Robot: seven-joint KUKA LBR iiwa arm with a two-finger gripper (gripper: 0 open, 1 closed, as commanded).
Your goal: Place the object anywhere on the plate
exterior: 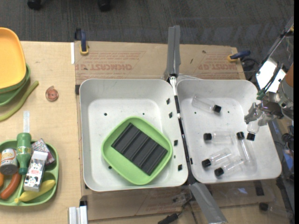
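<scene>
A green plate [110,141] with a dark ribbed insert lies in the left bin [93,101], tilted toward the front. Several clear vials with black caps lie in the right bin [229,92]: one at the back [206,104], one in the middle [219,136], two near the front [219,159] [232,166], and one lying lengthwise [244,147]. My gripper [256,114] hovers over the right bin's right side. A further clear vial with a black cap [251,135] sits directly below it; whether it is held is unclear.
A grey divider bar [173,50] runs between the bins at the back. Left of the bins, the wooden table bears a yellow and green plate stack [9,64], a small pink item [52,94], and a green tray of toy food [44,183]. Clamps [83,45] [238,56] hold the cardboard.
</scene>
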